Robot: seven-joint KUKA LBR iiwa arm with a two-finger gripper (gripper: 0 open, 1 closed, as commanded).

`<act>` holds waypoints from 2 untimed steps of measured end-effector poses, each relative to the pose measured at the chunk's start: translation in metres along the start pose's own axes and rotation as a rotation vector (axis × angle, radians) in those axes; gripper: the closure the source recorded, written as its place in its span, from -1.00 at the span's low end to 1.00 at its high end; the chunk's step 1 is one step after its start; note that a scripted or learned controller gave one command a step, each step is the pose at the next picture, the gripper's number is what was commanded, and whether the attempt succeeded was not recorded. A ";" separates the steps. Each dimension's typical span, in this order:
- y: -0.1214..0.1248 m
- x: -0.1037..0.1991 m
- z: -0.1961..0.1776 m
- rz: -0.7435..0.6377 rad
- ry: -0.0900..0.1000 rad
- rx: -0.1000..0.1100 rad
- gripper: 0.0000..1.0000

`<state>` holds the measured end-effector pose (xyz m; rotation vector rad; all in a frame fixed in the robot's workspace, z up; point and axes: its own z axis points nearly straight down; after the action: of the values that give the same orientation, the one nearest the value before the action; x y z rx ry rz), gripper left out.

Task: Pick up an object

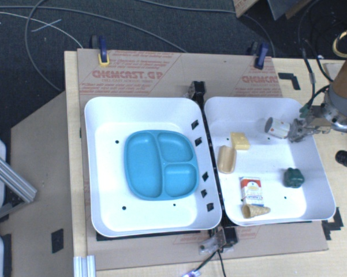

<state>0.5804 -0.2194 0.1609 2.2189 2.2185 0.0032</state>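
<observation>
The right bin [312, 203] holds several small items. A yellow block [239, 141] and a tan oblong piece [227, 158] lie near its left wall. A red-and-white box [252, 190] lies toward the front with a tan wedge [255, 210] just below it. A dark green lump [293, 178] sits at the right. A grey-and-white cylinder [275, 127] lies at the back right, right beside my gripper [300, 129], which is low over the bin's back right part. Whether the two touch is unclear.
The left bin [104, 154] holds a blue divided plate [160, 164]. A black divider with clips [201, 154] runs between the bins. Blue clamps [104, 53] hold the board at the back. Cables lie on the dark floor behind.
</observation>
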 end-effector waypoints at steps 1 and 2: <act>0.003 0.003 -0.065 -0.002 -0.001 -0.004 1.00; 0.004 0.003 -0.076 -0.001 0.001 0.002 1.00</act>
<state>0.5840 -0.2163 0.2373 2.2188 2.2213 0.0021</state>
